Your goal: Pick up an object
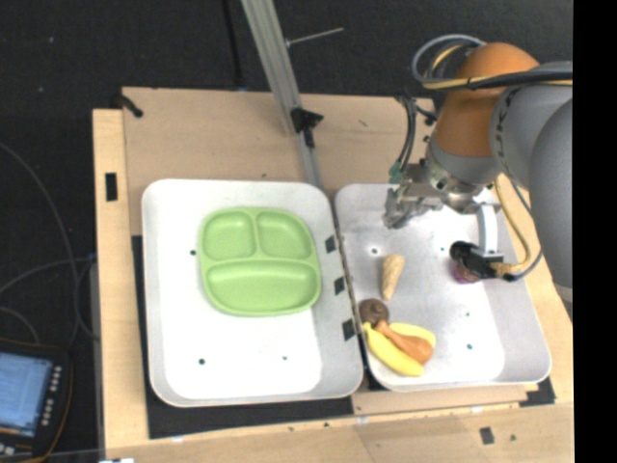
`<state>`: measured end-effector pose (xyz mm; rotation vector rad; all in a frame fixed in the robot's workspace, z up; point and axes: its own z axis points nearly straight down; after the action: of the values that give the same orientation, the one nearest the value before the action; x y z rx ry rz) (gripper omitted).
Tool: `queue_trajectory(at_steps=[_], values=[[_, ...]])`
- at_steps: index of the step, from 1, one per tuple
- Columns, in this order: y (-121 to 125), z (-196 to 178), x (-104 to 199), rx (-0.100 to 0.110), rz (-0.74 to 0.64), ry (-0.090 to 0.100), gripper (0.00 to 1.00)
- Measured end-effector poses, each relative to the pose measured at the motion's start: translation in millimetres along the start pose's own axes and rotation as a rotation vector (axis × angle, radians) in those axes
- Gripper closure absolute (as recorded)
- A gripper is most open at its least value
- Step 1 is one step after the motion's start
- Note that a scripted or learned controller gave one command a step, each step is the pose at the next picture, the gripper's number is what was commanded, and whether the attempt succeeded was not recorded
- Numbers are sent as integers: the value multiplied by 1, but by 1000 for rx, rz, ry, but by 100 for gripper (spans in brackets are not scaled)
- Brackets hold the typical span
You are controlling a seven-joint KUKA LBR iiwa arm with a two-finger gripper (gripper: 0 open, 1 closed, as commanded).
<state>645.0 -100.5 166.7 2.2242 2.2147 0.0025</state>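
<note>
Camera view is showing the claw (pixel 398 210) hanging over the far left part of the right bin (pixel 511 350), and honestly I can't tell its state from here. Nothing's visibly sitting in it. A tan cone-shaped piece (pixel 390 276) is lying just below it, while a banana (pixel 390 353), an orange piece (pixel 410 340) and a brown bit (pixel 373 311) are bunching together near the front. The green divided plate (pixel 259 262) is resting in the left bin (pixel 174 355).
</note>
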Motion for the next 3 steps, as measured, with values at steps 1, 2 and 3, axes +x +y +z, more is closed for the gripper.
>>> queue_trajectory(at_steps=[1, 2, 3], values=[[12, -57, -4, -5, -6, -1, 100], [13, -112, -6, -5, -6, -1, 100], [0, -108, 34, 3, -9, 1, 100]])
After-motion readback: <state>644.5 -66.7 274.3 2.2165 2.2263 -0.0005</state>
